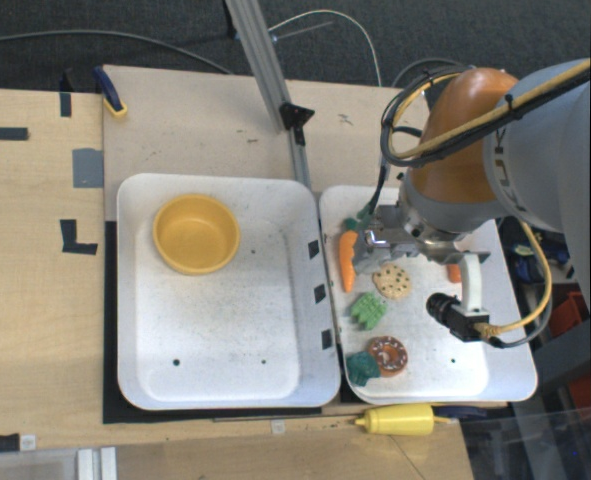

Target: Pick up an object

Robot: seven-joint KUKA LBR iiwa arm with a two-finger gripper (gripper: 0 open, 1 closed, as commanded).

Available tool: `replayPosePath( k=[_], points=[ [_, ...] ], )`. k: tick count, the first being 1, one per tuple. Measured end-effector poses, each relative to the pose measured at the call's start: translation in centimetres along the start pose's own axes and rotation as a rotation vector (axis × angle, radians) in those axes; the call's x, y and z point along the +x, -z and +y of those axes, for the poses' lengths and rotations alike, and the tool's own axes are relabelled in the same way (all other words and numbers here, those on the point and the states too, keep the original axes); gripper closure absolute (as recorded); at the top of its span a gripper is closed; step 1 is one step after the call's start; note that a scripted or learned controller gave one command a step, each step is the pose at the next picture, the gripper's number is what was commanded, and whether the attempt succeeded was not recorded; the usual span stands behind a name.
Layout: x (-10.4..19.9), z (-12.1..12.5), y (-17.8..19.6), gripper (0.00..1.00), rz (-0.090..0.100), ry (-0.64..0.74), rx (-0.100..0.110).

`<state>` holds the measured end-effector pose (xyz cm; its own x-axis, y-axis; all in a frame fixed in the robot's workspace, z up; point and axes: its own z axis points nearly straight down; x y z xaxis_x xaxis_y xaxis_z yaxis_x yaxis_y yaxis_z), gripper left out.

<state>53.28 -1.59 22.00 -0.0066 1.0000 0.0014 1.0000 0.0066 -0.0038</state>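
The fingers (pixel 383 251) hang low over the right bin (pixel 510 373), hidden under the wrist, so I cannot tell whether they are released or clenched. The grey arm (pixel 535 138) with its orange band (pixel 465 133) comes in from the right of the frame and bends down. Beneath it lie a carrot (pixel 347 259), a cookie (pixel 391 282), a green leafy piece (pixel 368 311), a doughnut (pixel 386 355) and a teal piece (pixel 361 368). The left bin (pixel 215 358) holds a yellow bowl (pixel 196 232) in its upper left. A yellow bottle (pixel 399 420) lies on the desk (pixel 35 298) along the right bin's lower edge.
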Motion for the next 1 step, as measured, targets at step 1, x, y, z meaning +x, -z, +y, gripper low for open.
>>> replayPosePath(
  k=[1],
  points=[
    [6.24,0.47,-0.26,1.0,0.001,0.001,-0.001]
  ],
)
